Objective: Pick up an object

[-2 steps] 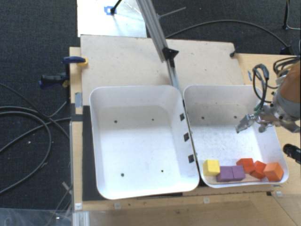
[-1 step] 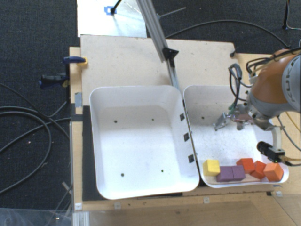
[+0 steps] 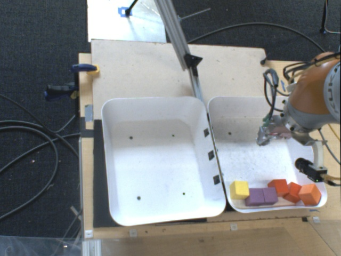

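Note:
Several blocks lie along the front edge of the right bin (image 3: 234, 116): a yellow cube (image 3: 240, 189), a purple block (image 3: 261, 196), a red block (image 3: 278, 186), another red piece (image 3: 292, 192) and an orange cube (image 3: 309, 194). My gripper (image 3: 265, 135) hangs over the middle right of that bin, well behind the blocks. Nothing shows between its fingers. The wrist and cables hide the finger gap.
The left bin (image 3: 114, 116) stands beside the right one, sharing a raised wall (image 3: 211, 153) with black marks. A slanted metal pole (image 3: 176, 28) crosses the back of the bench. A blue and yellow clamp (image 3: 80, 68) grips the bench's left edge.

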Tool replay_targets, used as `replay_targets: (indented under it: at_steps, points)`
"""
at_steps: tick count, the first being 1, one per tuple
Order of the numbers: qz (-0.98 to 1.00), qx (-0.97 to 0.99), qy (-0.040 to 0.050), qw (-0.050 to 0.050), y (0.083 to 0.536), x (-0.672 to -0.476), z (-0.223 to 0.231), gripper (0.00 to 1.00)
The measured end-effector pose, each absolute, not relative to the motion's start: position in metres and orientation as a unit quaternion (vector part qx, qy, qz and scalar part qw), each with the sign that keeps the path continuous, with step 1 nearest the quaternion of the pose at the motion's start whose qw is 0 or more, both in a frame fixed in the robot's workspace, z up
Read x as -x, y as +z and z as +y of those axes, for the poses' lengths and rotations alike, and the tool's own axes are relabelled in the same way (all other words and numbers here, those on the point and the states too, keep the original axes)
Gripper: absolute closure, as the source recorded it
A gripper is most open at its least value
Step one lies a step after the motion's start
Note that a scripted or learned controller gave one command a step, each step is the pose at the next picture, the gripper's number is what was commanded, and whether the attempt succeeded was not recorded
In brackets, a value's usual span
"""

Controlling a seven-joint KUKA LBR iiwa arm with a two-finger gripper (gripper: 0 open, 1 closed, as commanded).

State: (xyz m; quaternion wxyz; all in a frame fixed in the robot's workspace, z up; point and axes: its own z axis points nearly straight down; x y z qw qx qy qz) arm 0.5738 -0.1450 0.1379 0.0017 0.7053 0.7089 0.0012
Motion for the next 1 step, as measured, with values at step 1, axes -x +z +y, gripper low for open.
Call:
replay_targets:
  at_steps: [1]
  points:
    - [0.705,-0.709,0.0005,0.005,0.2011,-0.5655,-0.2139,1.00]
